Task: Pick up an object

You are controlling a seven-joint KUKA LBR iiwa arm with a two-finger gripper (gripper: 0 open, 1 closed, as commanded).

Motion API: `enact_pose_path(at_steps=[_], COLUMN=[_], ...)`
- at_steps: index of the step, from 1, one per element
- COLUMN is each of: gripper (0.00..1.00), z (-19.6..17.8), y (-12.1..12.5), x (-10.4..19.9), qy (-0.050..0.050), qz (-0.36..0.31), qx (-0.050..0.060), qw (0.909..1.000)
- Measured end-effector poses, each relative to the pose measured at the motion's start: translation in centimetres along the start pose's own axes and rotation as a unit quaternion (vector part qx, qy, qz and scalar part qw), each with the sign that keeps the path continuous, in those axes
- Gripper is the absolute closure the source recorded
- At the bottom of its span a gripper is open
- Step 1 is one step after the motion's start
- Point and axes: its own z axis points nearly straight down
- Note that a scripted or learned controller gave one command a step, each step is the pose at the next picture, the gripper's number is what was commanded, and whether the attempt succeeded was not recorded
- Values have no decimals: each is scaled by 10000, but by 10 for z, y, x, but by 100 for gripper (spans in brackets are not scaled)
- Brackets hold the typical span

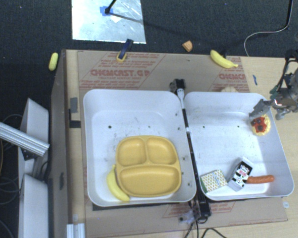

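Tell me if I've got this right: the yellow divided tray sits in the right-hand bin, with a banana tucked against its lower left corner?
Not quite. The camera view shows the yellow divided tray in the left bin, not the right bin. The rest holds: a banana lies against the tray's lower left corner.

Free floor in both bins, with clutter at the near edges

In the left bin [97, 133] I see the yellow divided plate [148, 163] and a banana [115, 184] touching it at the near side; the far half of the floor is open. In the right bin [223, 133] the middle and far-left floor is open; a small card box [213, 180], a black-and-white carton [241, 175] and a sausage [260, 179] crowd the near wall, and a red-and-yellow toy [260, 125] lies by the far-right wall, under the arm [288, 95].
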Motion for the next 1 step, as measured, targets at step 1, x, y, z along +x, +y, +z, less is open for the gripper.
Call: enact_pose_path(at_steps=[1], gripper=[100], z=[-11], y=[1], x=[0], qy=[-6], qz=[-9], qx=[-21], qw=[10000])
